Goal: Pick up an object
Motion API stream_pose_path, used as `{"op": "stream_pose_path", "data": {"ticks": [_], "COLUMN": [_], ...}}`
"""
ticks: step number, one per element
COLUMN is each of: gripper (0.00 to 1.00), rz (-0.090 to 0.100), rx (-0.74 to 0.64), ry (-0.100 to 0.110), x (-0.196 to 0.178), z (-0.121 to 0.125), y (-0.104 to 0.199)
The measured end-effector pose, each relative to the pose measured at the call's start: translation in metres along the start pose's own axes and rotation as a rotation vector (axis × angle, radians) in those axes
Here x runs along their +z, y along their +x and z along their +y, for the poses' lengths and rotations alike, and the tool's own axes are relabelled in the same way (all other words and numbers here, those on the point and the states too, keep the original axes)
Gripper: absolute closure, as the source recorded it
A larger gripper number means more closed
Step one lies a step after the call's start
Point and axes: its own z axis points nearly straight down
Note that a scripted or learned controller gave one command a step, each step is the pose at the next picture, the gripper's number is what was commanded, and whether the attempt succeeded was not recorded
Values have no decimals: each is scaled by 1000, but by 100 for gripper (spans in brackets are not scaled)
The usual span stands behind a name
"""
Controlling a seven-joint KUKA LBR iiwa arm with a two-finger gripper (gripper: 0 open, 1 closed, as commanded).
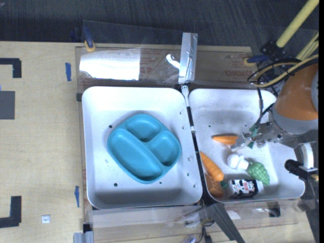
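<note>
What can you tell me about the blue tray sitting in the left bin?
The blue tray is a light blue, plastic-looking dish with rounded corners and three compartments: one long and two smaller. It lies flat and upright, turned at an angle to the walls of the left bin, roughly in the middle of the floor. Its compartments hold nothing, and it touches only the bin floor.

Dark carpet floor (pixel 152 4), wooden bench (pixel 35 135)

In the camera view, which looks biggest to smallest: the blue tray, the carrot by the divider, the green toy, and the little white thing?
1. Blue tray, by far the largest.
2. Carrot.
3. Green toy.
4. White thing.
The green toy and white thing look close in size, so their order is unsure.
</note>
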Motion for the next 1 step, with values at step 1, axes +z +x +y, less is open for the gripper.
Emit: {"op": "stream_pose_path", "data": {"ticks": [1], "gripper": [0], "rz": [-2], "rx": [347], "ry": [-12], "x": [20], "z": [33], "y": [59]}}
